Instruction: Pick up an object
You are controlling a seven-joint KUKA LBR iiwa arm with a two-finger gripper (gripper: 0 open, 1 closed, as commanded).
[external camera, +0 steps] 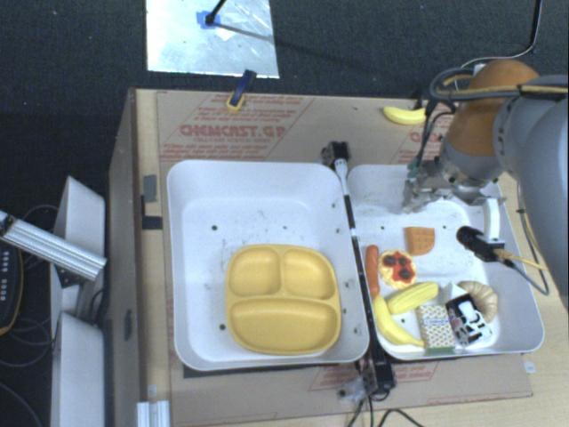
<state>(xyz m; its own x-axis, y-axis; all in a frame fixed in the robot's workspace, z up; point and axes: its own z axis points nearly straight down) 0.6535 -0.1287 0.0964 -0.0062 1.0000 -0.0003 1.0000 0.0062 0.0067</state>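
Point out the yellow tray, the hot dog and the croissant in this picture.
tray (283, 299): camera view, on the divider between its compartments.
hot dog (372, 269): camera view, on its middle.
croissant (481, 294): camera view, on its curved middle.

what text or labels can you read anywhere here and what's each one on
"CHEMCAST GP": red print on the brown board under the bins, behind the left bin.
More red print on the same board at the front edge: too blurred to read.
Patterned box in the right bin: unreadable.
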